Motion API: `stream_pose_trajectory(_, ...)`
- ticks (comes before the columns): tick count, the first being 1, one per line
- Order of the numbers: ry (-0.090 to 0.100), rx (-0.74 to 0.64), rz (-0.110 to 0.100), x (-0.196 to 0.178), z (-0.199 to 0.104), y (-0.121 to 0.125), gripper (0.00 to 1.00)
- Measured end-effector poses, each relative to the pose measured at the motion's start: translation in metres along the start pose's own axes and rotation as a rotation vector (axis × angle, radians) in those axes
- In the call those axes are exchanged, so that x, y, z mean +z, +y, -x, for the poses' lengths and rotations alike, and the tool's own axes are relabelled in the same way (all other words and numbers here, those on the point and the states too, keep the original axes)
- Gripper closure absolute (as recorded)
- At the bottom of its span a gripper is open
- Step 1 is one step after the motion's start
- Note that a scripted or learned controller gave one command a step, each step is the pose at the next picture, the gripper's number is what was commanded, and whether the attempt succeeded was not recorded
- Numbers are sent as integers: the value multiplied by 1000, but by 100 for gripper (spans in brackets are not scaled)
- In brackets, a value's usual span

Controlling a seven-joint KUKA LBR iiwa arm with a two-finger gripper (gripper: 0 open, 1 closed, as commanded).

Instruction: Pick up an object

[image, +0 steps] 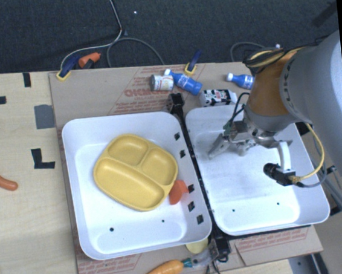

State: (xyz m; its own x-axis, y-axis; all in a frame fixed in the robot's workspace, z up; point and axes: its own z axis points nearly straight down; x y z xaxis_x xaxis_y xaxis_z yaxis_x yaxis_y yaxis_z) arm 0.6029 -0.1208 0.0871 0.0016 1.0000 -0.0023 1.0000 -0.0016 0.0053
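**Tray and orange piece left of the claw, across the divider**

Left of centre in the frame, the yellow divided tray (136, 171) lies flat in the left bin (76, 134), its long axis running from upper left to lower right. A small orange object (177, 191) sits just beside the tray's lower right corner, close to the wall between the bins. These are the pickable things inside the bins.

Right of that wall, the gripper (219, 148) hangs over the upper left part of the right bin (312, 209), with its fingers pointing toward the frame's left. Nothing shows between them; whether they are spread or closed I cannot tell from this slant.

Judging by the layout, the orange object is the nearer candidate, lying down and to the left of the claw, across the divider. Bottles (177, 80) rest on the cardboard above the bins, and a carrot (161, 270) lies below them.
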Motion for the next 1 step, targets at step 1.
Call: stream_pose_trajectory(1, 0, -5, -1, 1, -28, 32, 0)
